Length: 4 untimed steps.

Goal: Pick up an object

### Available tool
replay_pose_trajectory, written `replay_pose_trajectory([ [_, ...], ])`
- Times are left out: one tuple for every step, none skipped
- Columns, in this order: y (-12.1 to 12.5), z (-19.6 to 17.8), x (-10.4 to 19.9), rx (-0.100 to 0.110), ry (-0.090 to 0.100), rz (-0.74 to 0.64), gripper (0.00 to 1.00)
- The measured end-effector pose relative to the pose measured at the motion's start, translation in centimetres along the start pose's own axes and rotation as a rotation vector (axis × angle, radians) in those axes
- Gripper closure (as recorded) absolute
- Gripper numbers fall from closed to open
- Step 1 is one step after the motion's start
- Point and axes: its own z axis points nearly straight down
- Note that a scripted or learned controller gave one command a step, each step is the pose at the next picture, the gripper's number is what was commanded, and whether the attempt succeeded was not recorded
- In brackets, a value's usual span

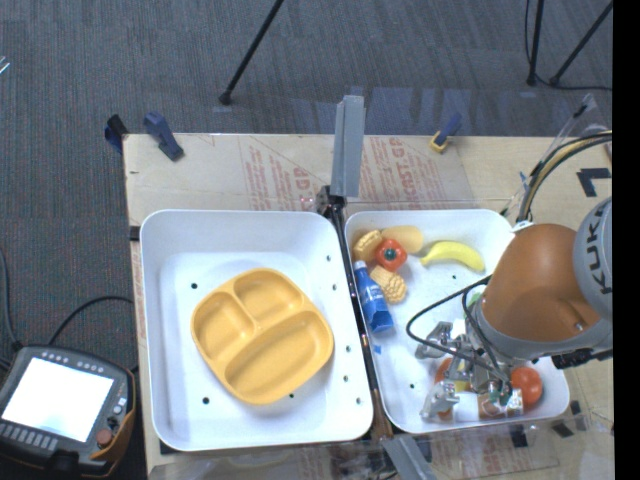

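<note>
My gripper (pixel 462 380) is low in the near part of the right bin (pixel 440 220), under the orange wrist band (pixel 535 283). Just beside it lie a small orange piece (pixel 444 368), a red tomato-like ball (pixel 527 386) and a small green and white item (pixel 496 401); whether any of them is held is hidden. Farther back in that bin are a banana (pixel 453 255), a blue bottle (pixel 374 302), a red tomato (pixel 390 256), a pale yellow piece (pixel 403 236), a yellow piece (pixel 366 243) and a waffle-textured piece (pixel 392 286).
The left bin (pixel 165 268) holds a yellow divided plate (pixel 262 334). A grey upright post (pixel 348 158) stands behind the wall between the bins. A tablet (pixel 60 403) sits on the floor at the lower left. Blue clamps (pixel 162 134) grip the bench's back edge.
</note>
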Motion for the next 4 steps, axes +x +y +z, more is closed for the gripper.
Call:
replay_pose_trajectory([
  [0.1,-1.0,-0.1,0.0,-0.002,-0.006,1.0],
  [1.4,-20.5,-1.0,-0.001,-0.016,0.328,1.0],
  [1.5,-2.5,-1.6,0.001,0.003,-0.017,1.0],
  [1.5,-2.9,-1.9,0.001,-0.006,-0.018,0.0],
])
